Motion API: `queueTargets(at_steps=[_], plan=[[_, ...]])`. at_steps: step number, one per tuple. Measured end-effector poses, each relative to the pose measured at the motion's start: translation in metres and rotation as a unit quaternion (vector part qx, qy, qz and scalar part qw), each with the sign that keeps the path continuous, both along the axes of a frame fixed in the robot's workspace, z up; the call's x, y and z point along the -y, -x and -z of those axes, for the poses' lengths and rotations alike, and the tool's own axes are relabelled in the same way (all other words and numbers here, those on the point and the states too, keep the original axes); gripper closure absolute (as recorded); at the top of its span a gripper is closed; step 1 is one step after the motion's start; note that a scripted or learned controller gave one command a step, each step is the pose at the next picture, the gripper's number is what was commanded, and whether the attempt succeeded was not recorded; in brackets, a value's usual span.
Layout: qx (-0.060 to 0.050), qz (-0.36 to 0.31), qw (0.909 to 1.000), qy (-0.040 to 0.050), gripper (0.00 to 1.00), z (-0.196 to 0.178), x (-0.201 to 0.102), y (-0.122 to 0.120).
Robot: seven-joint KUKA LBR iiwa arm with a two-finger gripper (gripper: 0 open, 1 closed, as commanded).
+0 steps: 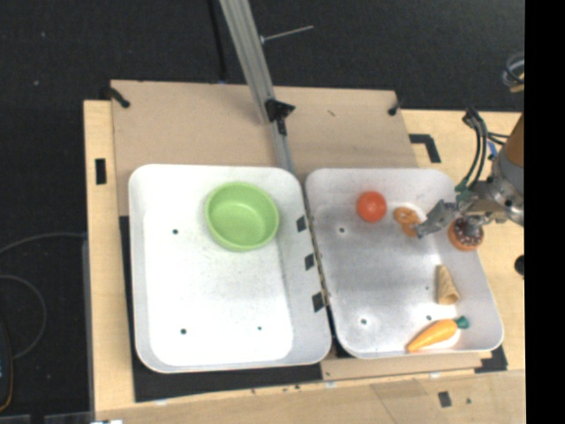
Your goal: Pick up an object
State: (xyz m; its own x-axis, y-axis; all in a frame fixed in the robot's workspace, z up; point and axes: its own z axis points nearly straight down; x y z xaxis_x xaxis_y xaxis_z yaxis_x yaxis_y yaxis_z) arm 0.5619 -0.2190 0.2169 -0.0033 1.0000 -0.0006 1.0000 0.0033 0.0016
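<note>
Two shallow white bins side by side on bench: left bin (159, 325), right bin (371, 281). In left bin, one green bowl (242, 216), upright, toward upper middle, apart from walls. In right bin, five small things counted: one red ball (372, 206) near upper middle; one orange ring-shaped piece (405, 217) just right of ball; one brown doughnut-like piece (465, 233) near right wall; one tan cone (447, 284) lower down by right side, lying flat; one toy carrot (433, 334) with green top at lower right corner, lying along front wall. One gripper (446, 212) over upper right part of right bin, reaching in from right, grey finger (431, 220) slanting down toward orange ring and ending just beside it. Brown piece just below wrist body. Cannot tell claw apart or together; nothing seen clamped between. One metal pole (252, 60) slanting down from top to seam between bins.
</note>
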Motion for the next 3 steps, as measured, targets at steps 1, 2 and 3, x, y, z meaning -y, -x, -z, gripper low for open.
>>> queueTargets(at_steps=[1, 2, 3], plan=[[0.000, 0.000, 1.0000, 0.0001, 0.00, 0.000, 0.000, 0.000], [-0.003, 0.001, 1.0000, 0.0002, 0.00, 0.061, -0.004, -0.002], [0.002, -0.001, 1.0000, -0.0036, 0.00, 0.108, -0.008, -0.006]])
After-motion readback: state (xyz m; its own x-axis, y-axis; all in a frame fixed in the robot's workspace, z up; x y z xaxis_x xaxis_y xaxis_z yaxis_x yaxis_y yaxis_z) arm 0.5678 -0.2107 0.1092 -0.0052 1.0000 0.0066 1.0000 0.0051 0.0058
